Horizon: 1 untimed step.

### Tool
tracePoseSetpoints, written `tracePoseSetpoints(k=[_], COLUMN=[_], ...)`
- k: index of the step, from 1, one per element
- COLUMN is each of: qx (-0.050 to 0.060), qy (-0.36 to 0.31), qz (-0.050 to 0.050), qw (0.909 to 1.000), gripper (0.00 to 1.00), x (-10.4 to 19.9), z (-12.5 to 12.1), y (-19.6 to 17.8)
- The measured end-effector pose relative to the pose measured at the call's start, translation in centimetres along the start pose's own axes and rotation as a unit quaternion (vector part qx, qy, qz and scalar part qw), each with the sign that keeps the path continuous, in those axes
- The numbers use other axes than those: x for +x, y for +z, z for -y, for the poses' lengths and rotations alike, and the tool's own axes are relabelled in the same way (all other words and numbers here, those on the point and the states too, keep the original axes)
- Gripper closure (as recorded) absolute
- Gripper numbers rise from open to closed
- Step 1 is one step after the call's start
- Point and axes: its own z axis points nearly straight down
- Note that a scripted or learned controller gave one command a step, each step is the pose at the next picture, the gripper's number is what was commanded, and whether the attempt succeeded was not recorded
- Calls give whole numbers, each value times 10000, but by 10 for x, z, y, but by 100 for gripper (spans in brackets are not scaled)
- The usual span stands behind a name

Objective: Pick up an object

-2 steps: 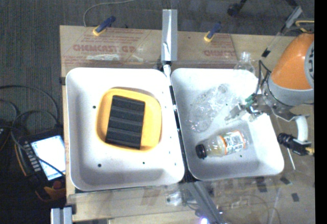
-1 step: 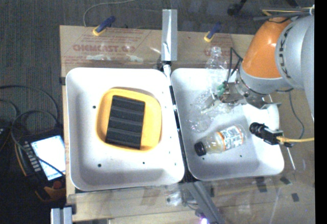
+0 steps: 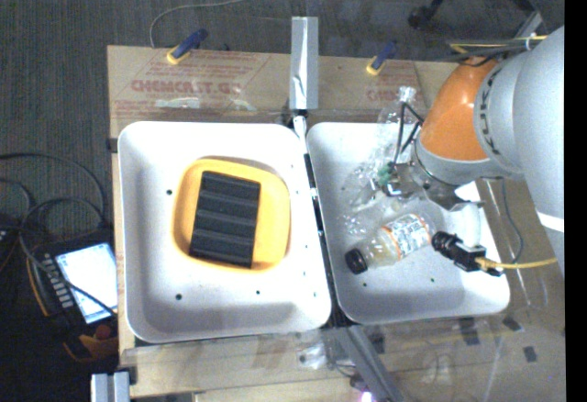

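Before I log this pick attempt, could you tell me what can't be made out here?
- Claw: hidden beneath the arm's wrist in the camera view, so its state is unclear.
- Crumpled clear plastic: partly covered by the arm, and too transparent to identify.
- Bottle label: too small to read.
- Right bin: its far right side is covered by the arm.

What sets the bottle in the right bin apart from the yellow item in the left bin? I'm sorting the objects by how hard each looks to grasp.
The bottle is clear plastic with a dark cap and an orange label; the yellow item is opaque, with a black ribbed block on top. The bottle is slim and round, lying on its side at a slant; the yellow item is broad, flat and squarish. The bottle has crumpled clear plastic beside it; the yellow item lies alone. Both rest on a bin floor.
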Motion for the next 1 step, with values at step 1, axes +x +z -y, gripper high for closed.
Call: tracePoseSetpoints(k=[1], qx=[102], qy=[-972], qz=[-24], qw=[9952], gripper=[100], x=[23], z=[-86], y=[-75])
